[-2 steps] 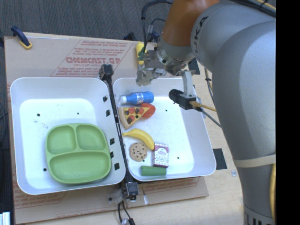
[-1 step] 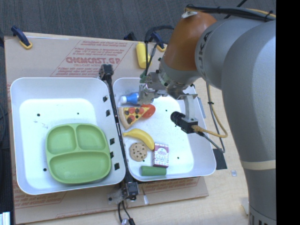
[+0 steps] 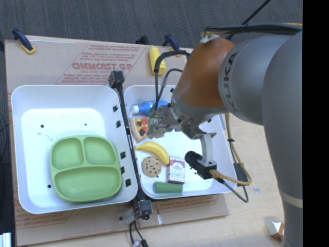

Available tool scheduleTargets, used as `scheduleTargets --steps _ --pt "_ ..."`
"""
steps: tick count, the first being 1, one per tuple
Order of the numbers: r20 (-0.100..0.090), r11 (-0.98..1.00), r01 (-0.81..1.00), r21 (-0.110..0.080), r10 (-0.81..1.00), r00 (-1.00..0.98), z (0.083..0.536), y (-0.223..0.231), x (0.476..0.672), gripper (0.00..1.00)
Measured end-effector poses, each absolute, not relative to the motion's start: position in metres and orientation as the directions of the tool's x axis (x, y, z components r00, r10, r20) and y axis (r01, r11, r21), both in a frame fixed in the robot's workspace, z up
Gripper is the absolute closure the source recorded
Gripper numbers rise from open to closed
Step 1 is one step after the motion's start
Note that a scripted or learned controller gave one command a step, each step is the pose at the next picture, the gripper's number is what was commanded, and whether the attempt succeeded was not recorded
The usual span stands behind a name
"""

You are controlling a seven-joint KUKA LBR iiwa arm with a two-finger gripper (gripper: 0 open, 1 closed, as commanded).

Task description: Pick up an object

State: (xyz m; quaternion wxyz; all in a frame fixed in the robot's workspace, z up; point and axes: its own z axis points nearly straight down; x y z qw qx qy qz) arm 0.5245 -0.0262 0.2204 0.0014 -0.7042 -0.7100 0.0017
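Right bin [image 3: 222, 138] holding the candidates: banana [image 3: 154, 150], cookie [image 3: 151, 166], small red-and-white carton [image 3: 177, 171], green cucumber-like piece [image 3: 168, 188], pizza slice toy [image 3: 140, 127], blue item [image 3: 145, 107] near the back wall. Left bin [image 3: 31, 112] holding a green divided plate [image 3: 85, 168], nothing else of note. Both bins on a cardboard sheet [image 3: 67, 60] over the surface, yellow clamp [image 3: 154, 59] at the back edge.

End effector [image 3: 158, 127] low in the right bin, at the back-left part, just beside the pizza slice toy and near the blue item. Finger state: cannot tell, too cluttered and partly hidden under the wrist. Contact with the pizza slice toy or not, also unclear. Nothing visibly between the tips, so no grasp claimed.

Progress, judged: early to middle. Arm already in over the right bin and down near the objects, so approach looks mostly done. Pick itself not done: every item lying on the bin floor, none lifted. Left to do: close on one item, likely pizza slice toy or blue item given position, then raise clear of the bin. Banana, cookie, carton and green piece well toward the front, apart from the end effector, untouched.
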Motion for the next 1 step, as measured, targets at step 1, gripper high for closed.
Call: scheduleTargets --steps 1 --pt "-0.001 0.007 1.000 -0.004 1.000 -0.007 0.2202 -0.0267 0.5245 0.00"
